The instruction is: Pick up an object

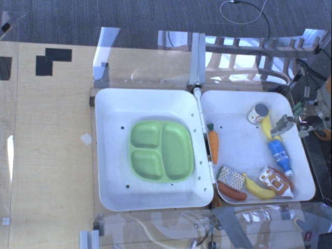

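- Pale wooden bench (46,154) bears two white bins; the right bin (233,113) holds toy foods.
- Gripper (284,124): finger state unclear.
- Yellow piece (266,127) just left of fingertips; blue bottle (279,154) just below.

arm: a short stretch shows at the right edge, dark grey to black, mostly blurred
orange band: a small patch of orange (327,85) at the far right edge, partly cut off
wrist housing: dark, boxy and cluttered, with pale metal parts catching light
tool (284,124): grey metal, slim and angular, with a lighter silver face
green detail: a small green spot (297,108) on the wrist, just above the tool; too small to tell what it is
cables: thin dark lines run along the housing, hard to trace
markings: none can be read at this size
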